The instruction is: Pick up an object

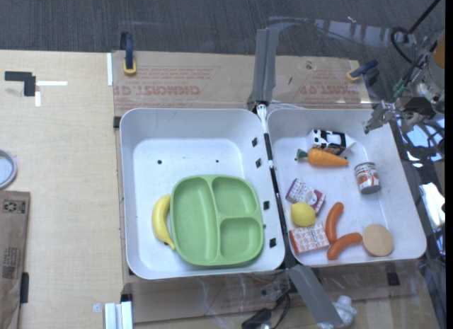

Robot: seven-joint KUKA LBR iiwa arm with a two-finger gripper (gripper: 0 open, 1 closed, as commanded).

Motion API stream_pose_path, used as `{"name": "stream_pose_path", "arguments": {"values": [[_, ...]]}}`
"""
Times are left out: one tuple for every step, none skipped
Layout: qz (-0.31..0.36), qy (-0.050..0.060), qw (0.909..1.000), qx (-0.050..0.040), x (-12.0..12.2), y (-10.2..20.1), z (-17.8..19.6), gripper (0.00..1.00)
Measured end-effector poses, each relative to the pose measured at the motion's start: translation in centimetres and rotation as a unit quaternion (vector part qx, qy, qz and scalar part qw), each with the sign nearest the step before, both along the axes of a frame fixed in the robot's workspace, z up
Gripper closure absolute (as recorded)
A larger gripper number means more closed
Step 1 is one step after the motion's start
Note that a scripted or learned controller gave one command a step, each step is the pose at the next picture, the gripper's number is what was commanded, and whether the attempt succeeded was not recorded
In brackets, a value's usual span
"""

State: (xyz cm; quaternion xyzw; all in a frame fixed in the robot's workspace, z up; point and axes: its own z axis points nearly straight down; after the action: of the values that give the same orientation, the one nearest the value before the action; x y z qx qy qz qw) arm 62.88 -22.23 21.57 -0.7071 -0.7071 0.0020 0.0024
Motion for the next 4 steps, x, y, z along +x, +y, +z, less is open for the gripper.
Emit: {"name": "stream_pose_path", "arguments": {"values": [[-0.115, 0.000, 0.9934, -0.0016, 0.7, 6.9, 2.9, 0.00], [-0.067, 0.001, 0.9978, -0.0001, -5.5, 5.1, -7.1, 0.00], [-0.097, 0.007, 0.9952, 0.0014, 1.4, 5.1, -11.1, 0.00], [0.046, -0.002, 0.9989, -0.0067, 2.1, 8.5, -11.2, 0.00]]}}
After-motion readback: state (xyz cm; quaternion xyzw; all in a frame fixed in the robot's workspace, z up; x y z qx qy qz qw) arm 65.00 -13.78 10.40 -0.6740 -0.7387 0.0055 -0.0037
